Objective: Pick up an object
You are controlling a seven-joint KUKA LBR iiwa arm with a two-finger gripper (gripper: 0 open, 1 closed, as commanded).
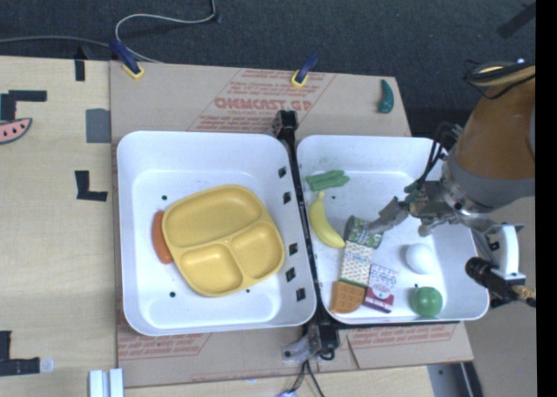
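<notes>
Plainly, nothing has been lifted yet: every object lies on a bin floor, and the picking remains to be done. The arm (pixel 492 147) reaches in from the right over the right bin (pixel 374 150), and its gripper (pixel 383 215) hangs low with its tip just above a small green packet (pixel 363 232), which sits near the middle of that bin. Whether the pincer is released or clenched I cannot tell, since its tip is small and dark against the bin. Close round the packet lie a banana (pixel 326 223) to its left, a green pod (pixel 327 180) toward the bin's far side, a patterned box (pixel 356 261) just below it, a waffle piece (pixel 346 297), a red and white carton (pixel 380 288), a white egg (pixel 419 257) and a green ball (pixel 426 300) at the near right corner. The left bin (pixel 139 160) holds a yellow divided plate (pixel 222 237) with an orange carrot (pixel 161 237) tucked at its left edge. By my judgement the packet is the likely target, and closing, gripping and raising all remain.
</notes>
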